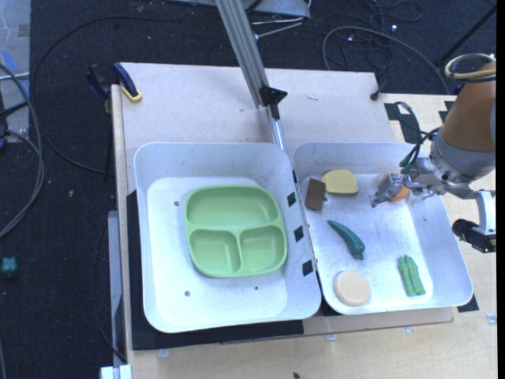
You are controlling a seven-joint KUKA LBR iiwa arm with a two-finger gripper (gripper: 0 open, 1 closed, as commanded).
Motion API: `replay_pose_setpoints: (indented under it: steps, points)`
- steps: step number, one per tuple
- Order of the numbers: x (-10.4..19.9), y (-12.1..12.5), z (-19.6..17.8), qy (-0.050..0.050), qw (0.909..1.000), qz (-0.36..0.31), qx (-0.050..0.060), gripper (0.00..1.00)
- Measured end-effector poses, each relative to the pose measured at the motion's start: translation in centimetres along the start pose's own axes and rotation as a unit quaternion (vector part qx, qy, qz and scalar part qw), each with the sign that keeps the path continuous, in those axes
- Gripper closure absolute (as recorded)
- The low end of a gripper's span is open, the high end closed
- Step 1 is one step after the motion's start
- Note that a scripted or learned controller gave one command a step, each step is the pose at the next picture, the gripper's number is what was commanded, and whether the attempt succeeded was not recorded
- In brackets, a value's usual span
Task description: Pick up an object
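The tool (pixel 385 192) hung low over the far right corner of the right bin (pixel 442 243), right at a small orange piece (pixel 398 189) that lay against it. The view there was too small and cluttered to tell whether the tool was released or clenched, and nothing could be made out as lifted, so the pick looked not yet done.

The other candidates lay loose in the same bin: a yellow slice (pixel 341 181) with a brown block (pixel 315 194) just beside it near the far edge, a dark green pepper (pixel 348 238) in the middle, a round pale disc (pixel 352 287) at the near edge, and a green bean bundle (pixel 410 275) toward the right. The left bin (pixel 158 212) held a green divided plate (pixel 236 230).

What remained, by this reading, was securing the orange piece and raising it clear of the bin floor.
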State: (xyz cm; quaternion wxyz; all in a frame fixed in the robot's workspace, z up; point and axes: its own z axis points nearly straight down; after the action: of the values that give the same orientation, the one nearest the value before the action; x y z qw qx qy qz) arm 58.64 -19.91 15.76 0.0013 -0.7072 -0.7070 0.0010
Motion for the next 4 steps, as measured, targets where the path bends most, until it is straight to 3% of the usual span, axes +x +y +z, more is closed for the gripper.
replay_pose_setpoints:
  steps: [1, 2, 4]
  points:
    - [0.6, 0.3, 6.3, 0.001, 1.0000, -0.001, 0.001, 0.00]
    - [0.5, 0.5, 4.8, -0.001, 1.0000, -0.001, -0.003, 1.00]
    - [0.7, 0.8, -6.0, -0.001, 1.0000, -0.001, -0.005, 1.00]
